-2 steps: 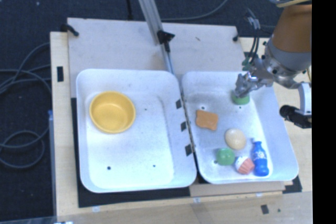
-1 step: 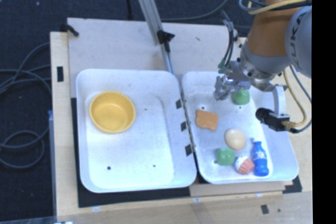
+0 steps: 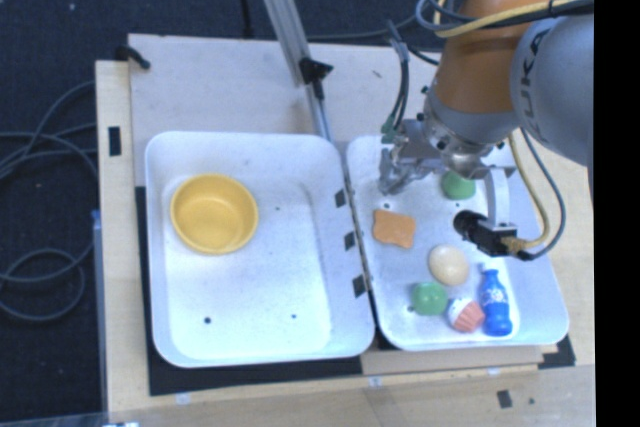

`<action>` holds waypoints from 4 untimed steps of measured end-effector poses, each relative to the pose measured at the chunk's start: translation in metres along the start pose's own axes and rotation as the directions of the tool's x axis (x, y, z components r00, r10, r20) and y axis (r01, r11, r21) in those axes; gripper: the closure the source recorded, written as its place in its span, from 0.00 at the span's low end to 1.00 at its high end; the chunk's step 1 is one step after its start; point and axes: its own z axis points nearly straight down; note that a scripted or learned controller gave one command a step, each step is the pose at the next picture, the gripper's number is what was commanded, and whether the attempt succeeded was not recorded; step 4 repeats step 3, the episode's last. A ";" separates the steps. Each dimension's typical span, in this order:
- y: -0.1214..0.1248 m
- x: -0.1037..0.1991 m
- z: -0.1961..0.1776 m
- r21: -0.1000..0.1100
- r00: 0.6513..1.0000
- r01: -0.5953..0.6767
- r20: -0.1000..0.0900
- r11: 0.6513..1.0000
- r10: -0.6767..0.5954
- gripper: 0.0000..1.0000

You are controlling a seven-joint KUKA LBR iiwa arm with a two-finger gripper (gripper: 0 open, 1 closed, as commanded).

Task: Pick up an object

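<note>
Nearest the camera, along the front edge of the right bin (image 3: 545, 310), a blue bottle (image 3: 494, 301) with a white cap lies beside a small orange-and-white piece (image 3: 464, 315), the two touching or nearly so. Just left of them sits a green object (image 3: 430, 298). A little further back rests a cream egg-shaped object (image 3: 448, 264), and beyond it, toward the divide between the bins, an orange flat piece (image 3: 394, 229) lies alone on the white floor. In the left bin (image 3: 250, 315), a yellow bowl (image 3: 213, 212) stands upright at the left side, well apart from everything else. Further back in the right bin, the pincer (image 3: 392, 177) hangs over the rear left corner, just behind the orange flat piece; nothing is seen between its tips, and whether they are spread or pressed together cannot be told. Another green object (image 3: 459, 185) peeks out just beside the wrist. Behind, the grey arm (image 3: 500, 45) with its orange band rises over the pale tabletop (image 3: 220, 80), where a metal rail (image 3: 280, 0) slants away.
</note>
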 end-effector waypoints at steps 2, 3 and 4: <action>-0.004 0.094 0.014 0.002 1.000 -0.001 0.001 1.000 0.001 1.00; -0.003 0.092 0.013 0.001 1.000 -0.004 0.001 1.000 0.004 0.00; -0.003 0.092 0.013 0.001 1.000 -0.004 0.001 1.000 0.004 0.00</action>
